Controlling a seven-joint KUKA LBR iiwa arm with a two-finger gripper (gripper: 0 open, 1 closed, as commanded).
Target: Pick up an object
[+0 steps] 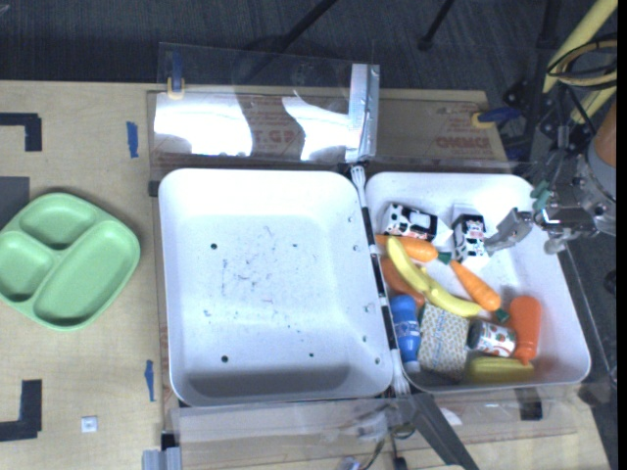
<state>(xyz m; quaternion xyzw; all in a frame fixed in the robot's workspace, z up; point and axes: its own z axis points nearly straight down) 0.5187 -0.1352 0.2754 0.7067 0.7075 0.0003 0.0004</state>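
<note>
Camera view is taken from above the bench, where two shallow white bins are set side by side. The left bin is seen with only faint marks on its floor. The right bin is crowded with objects: a yellow banana is laid diagonally across the middle, a carrot is placed just beside it, and a second orange piece is found near the banana's upper end. Two black-and-white spotted items are set toward the far wall. A blue bottle is positioned along the left wall, touching a speckled cloth-like item. A small can and an orange-red pepper-shaped object are placed at the near right.

The gripper is held at the right bin's far right corner, above the objects, with nothing seen between its fingers; whether they are parted or closed cannot be told. The arm is brought in from the right.

A green divided plate is rested on the bench, well apart to the left.
</note>
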